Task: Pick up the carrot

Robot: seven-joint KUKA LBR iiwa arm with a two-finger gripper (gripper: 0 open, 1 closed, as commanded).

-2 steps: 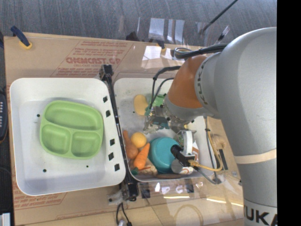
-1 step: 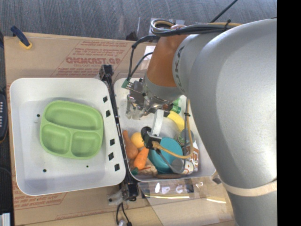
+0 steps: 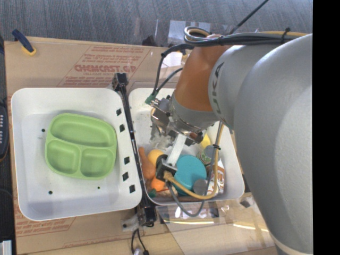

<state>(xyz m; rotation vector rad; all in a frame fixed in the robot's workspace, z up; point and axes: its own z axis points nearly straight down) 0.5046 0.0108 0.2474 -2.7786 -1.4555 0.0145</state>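
Reaching in from the right of the frame, the grey arm (image 3: 265,116) with its orange band bends down over the right-hand white bin (image 3: 139,122) at the frame's centre. Its claw (image 3: 160,127) hangs low in the upper left part of that bin; I cannot tell how far it is open, nor whether it has hold of anything. The carrot (image 3: 145,163) lies along the bin's left wall, below the claw, just beside a yellow ball (image 3: 155,156) and near a teal round thing (image 3: 190,172). In the left bin (image 3: 21,142) rests a green divided plate (image 3: 81,145). Both bins sit on a cardboard-covered worktop (image 3: 64,57)
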